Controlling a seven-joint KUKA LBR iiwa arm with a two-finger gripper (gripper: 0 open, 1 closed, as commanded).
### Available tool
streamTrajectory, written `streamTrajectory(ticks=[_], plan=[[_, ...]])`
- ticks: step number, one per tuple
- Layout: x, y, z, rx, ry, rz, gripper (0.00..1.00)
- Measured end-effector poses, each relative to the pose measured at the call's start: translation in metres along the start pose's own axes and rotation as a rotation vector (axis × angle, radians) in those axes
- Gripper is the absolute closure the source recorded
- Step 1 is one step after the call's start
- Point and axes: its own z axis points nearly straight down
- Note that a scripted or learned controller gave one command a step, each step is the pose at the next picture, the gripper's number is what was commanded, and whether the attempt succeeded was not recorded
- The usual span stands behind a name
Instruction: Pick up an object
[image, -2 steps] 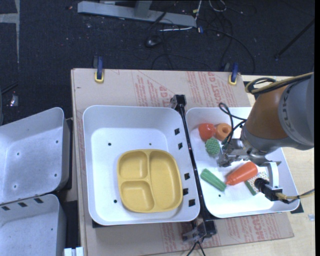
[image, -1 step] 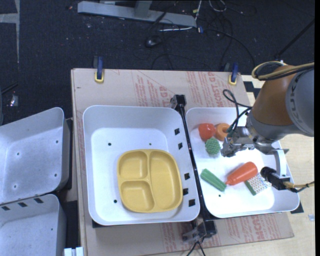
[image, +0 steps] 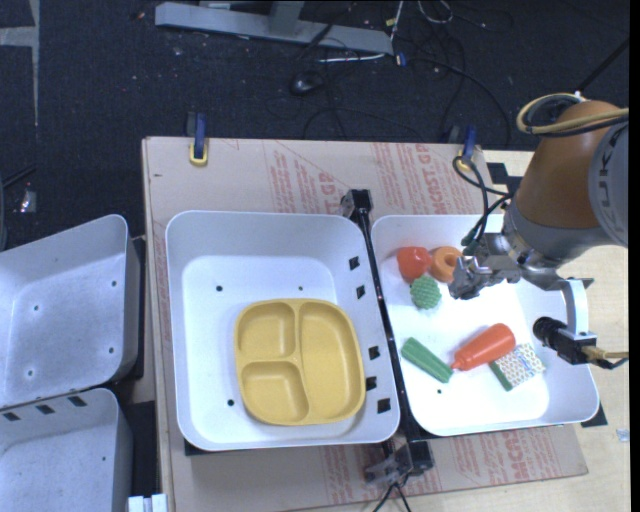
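My gripper (image: 467, 280) hangs over the upper middle of the right bin (image: 570, 405), reaching in from the right. Just left of it lie an orange ring (image: 444, 262) and a red rounded piece (image: 411, 262). A green bumpy ball (image: 426, 292) sits below those, a short way left of the gripper. Lower in the bin lie an orange-red carrot-shaped piece (image: 484, 346), a green bar (image: 427, 360) and a green-and-white checkered block (image: 518, 366). Nothing shows as held.
The left bin (image: 200, 250) holds a yellow divided plate (image: 299, 360). A black divider strip (image: 378, 310) runs between the two bins. Grey trays (image: 60, 300) lie off the bench to the left.
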Motion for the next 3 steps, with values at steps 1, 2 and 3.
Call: streamTrajectory(ticks=[1, 2, 3], plan=[[0.0, 0.001, -0.037, -0.002, -0.001, 0.0, 1.0], [0.049, -0.017, -0.025, 0.005, 0.002, -0.003, 1.0], [0.092, -0.034, -0.019, 0.005, 0.001, -0.001, 1.0]])
